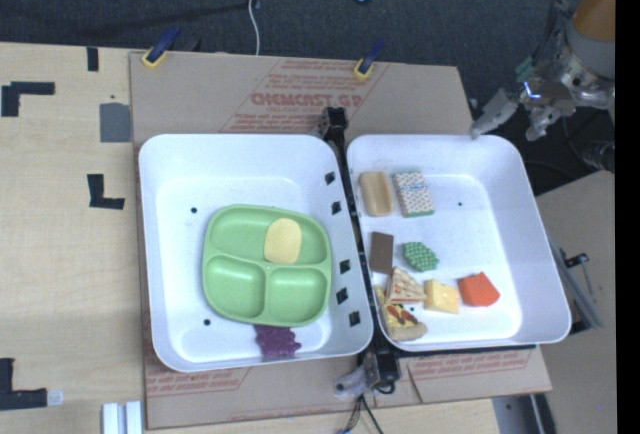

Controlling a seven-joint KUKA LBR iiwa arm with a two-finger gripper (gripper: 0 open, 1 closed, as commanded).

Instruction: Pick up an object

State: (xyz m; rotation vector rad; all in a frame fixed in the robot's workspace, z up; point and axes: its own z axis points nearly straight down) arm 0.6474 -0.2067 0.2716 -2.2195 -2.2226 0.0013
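Note:
My gripper (515, 118) hangs over the far right corner of the right bin (497, 157), fingers spread and nothing between them, so it is open. It sits well clear of the items below. In that bin lie a tan bread piece (375, 192), a patterned block (413, 193), a brown bar (381, 251), a green knobbly piece (420, 255), a pizza slice (404, 286), a yellow cheese chunk (441, 296), an orange block (479, 290) and a bun-like item (401, 322).
The left bin (175, 182) holds a green divided plate (250, 287) with a yellow piece (283, 241) in its far compartment. Purple grapes (277, 342) lie by the near wall. Black clips run along the seam (345, 222) between the bins.

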